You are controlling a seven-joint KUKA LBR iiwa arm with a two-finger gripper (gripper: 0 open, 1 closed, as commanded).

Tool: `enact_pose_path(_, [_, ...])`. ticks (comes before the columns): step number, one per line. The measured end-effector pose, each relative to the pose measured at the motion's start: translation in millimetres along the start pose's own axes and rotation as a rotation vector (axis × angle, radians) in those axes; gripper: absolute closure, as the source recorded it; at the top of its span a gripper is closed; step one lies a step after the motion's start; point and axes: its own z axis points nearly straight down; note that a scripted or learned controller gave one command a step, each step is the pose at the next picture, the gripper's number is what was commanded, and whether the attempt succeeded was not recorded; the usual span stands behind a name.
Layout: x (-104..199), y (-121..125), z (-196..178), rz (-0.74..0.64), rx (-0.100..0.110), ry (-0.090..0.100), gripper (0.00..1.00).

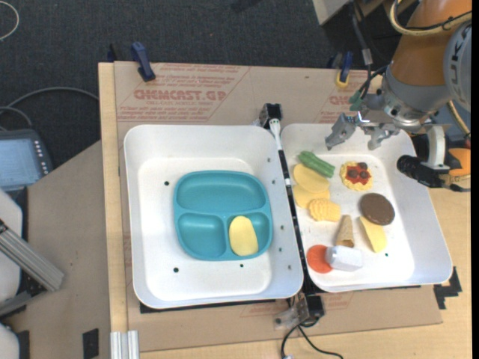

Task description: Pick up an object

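My gripper (361, 135) hangs open over the far end of the right bin (430, 256), with nothing between its fingers. Just below it lie a small pizza piece (356, 174) and a green pod (316, 164). Further toward the front of that bin lie a yellow flat piece (307, 179), a ridged yellow chip (324, 211), a brown round cookie (376, 209), a cone (345, 231), a cheese wedge (374, 235), a red disc (317, 257) and a white block (346, 258).
The left bin (146, 215) holds a teal divided plate (221, 214) with a pale yellow oval piece (242, 235) in its front right compartment. A black divider bar (283, 172) runs between the bins. Blue clamps (141, 60) sit on the board's far edge.
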Motion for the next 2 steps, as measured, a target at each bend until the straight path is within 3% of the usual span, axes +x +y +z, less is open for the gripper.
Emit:
enact_pose_path(1, [45, -47, 11, -0.002, 0.004, 0.001, 0.00])
enact_pose_path(2, [53, -107, -31, 0.001, 0.005, 0.001, 0.00])
